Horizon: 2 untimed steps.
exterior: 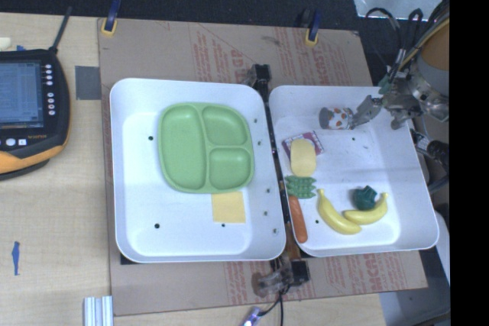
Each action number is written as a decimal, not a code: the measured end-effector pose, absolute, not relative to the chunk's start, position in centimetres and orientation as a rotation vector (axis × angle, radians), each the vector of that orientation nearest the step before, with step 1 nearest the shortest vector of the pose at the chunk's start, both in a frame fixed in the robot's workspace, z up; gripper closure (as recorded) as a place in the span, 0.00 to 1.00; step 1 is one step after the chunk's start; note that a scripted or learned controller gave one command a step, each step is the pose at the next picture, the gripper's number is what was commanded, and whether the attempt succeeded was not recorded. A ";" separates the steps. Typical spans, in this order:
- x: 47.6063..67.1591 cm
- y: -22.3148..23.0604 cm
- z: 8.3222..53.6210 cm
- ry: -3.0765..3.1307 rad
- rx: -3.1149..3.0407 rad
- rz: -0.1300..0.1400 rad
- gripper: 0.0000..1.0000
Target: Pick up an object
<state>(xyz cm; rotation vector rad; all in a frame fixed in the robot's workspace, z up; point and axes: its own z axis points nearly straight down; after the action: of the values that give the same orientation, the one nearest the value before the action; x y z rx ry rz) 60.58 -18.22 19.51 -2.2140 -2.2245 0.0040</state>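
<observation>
My gripper (364,112) hangs over the far right part of the right bin (397,240), reaching in from the right edge. Just to its left lies a small grey, red and white object (335,117), close to the gripper tip; whether they touch I cannot tell. Further forward in that bin are a pale yellow block (303,158) on a purple packet, a green pea pod (300,185), an orange carrot (297,219), two yellow bananas (337,214) and a dark green vegetable (364,197).
The left bin (134,233) holds a green divided plate (205,146) and a flat yellow square (228,207). A teach pendant (27,107) lies on the bench at far left. Clamps sit between the bins at back (261,75) and front (279,279).
</observation>
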 end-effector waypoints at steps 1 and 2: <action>50.9 -17.5 10.1 -2.223 -2.212 0.006 0.00; 48.3 -10.8 9.1 -2.226 -2.211 0.005 0.00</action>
<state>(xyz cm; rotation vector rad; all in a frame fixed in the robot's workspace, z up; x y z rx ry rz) 48.28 -10.80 9.11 -2.2106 -2.2263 0.0045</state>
